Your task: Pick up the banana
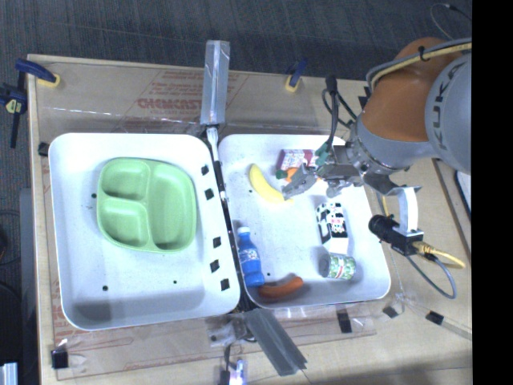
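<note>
My tool (303,181), fingers' state indiscernible, hovers just right of the banana (264,184); I should centre over its curved middle, then descend squarely.

Red lettering (175,103) is printed on the bench along its far edge, behind the two bins, and it seems to begin "CHEM" (the rest is too faint to read, as is a smaller red line above it). On the grey arm (449,95) at the bench's right edge, dark letters (446,131) spell "KUKA".
</note>
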Motion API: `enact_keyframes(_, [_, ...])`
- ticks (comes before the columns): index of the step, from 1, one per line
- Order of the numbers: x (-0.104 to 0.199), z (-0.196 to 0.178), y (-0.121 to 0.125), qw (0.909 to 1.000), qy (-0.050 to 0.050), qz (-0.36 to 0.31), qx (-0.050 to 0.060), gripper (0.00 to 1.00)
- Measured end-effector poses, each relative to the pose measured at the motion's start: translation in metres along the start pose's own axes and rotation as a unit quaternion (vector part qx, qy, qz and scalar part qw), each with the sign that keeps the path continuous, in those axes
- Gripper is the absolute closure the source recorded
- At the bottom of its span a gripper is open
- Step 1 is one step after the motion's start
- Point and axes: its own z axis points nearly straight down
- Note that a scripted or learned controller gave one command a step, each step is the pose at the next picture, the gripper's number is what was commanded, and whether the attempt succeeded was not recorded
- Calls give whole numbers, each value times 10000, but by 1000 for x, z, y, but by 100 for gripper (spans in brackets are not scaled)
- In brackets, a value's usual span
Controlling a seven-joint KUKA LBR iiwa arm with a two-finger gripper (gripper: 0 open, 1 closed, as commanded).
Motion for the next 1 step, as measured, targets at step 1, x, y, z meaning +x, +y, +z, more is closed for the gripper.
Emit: enact_keyframes(1, [2, 145, 62, 9947, -6, -1032, -16, 0])
